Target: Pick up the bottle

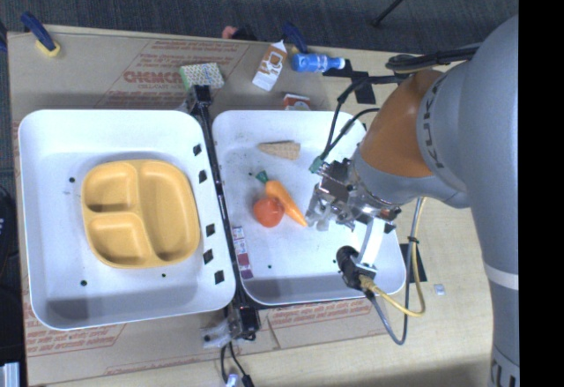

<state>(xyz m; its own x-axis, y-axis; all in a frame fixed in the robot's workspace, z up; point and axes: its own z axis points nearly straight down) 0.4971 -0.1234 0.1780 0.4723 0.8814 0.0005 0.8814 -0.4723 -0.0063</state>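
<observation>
White plastic, two shallow bins side by side on a cardboard-covered bench [132,81].

Camera view, itemised:

- Left white bin [35,200]: holds one yellow three-compartment plastic tray [141,212], lying flat near the bin's centre.
- Right white bin [233,143]: holds an orange toy carrot with a green top [284,198], lying on a slant, its green end at 11 o'clock; a red-orange round toy fruit [269,212] touching the carrot at its 8 o'clock side; a tan wedge-shaped piece [280,149] near the bin's 12 o'clock wall.
- Blue plastic bottle with a pale cap end [315,63]: lying on its side on the bench outside both bins, beyond the right bin's 12 o'clock rim, well apart from the gripper.
- Small white-and-brown carton [270,66]: tilted on the bench just beside the bottle, at the bottle's 9 o'clock.
- Green-patterned rectangular sponge-like block [202,74]: on the bench at the 12 o'clock end of the divide between the bins.
- Grey arm with orange band [401,147]: enters from 3 o'clock, over the right bin.
- Two-finger gripper [322,216]: low over the right bin, just beside the carrot at the carrot's 3 o'clock. Whether its claw is wide or narrow cannot be told; nothing is seen between the fingers.
- Yellow cable [395,306]: loops from the wrist at 5 o'clock.
</observation>
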